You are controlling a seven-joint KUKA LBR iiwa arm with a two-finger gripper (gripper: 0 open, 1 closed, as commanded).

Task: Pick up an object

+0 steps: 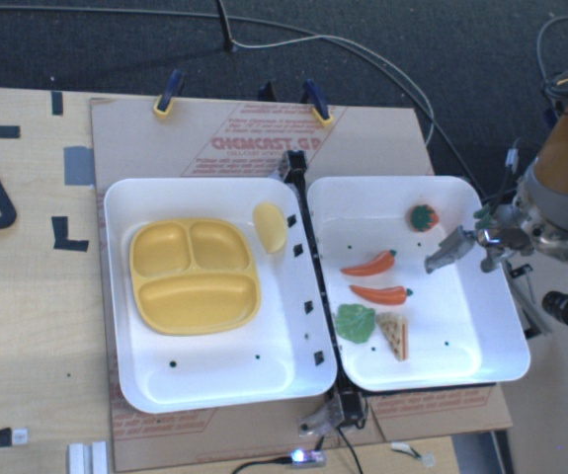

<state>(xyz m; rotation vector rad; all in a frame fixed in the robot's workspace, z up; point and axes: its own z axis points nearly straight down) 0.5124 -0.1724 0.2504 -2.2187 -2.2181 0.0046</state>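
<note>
With the gripper (442,255) seen empty, its closure indiscernible, the close-set chili peppers (370,263) could be mis-grasped together.

Bench w/ cardboard sheet + two white bins

Wooden bench (27,304), light-coloured, w/ dark tape marks at left side. Brown cardboard sheet (254,141) w/ red print lies flat on it, held at far edge by two blue-and-yellow clamps (169,95) (316,102). On the cardboard, two shallow white bins side by side, touching along inner walls: left bin (125,294) & right bin (481,344). Black clips (293,166) sit at the seam between bins, far end & near end. Black cables (363,52) run over dark floor beyond bench's far edge. A cable + small connector (308,455) lie at the near edge.
</note>
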